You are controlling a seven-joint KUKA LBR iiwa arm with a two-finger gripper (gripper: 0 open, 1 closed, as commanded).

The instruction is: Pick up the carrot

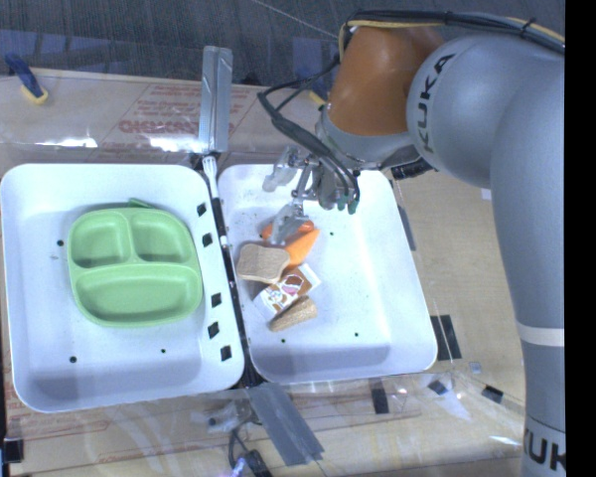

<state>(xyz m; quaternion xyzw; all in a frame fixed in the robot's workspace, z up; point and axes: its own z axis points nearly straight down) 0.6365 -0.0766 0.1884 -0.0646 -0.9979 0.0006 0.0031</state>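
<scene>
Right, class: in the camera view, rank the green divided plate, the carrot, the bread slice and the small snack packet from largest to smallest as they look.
1. green divided plate
2. bread slice and carrot: look similar, partly overlapped, so unranked
3. snack packet

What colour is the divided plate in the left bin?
Light green plate, seen clearly in the camera view.

On the desk (pixel 457 217) two bins sit side by side: the left bin (pixel 30 366) holds a divided plate (pixel 134 266), while the right bin (pixel 377 306) holds the carrot (pixel 290 235) (just below the gripper (pixel 313 192)), with bread slices (pixel 263 262) in front of it.
</scene>
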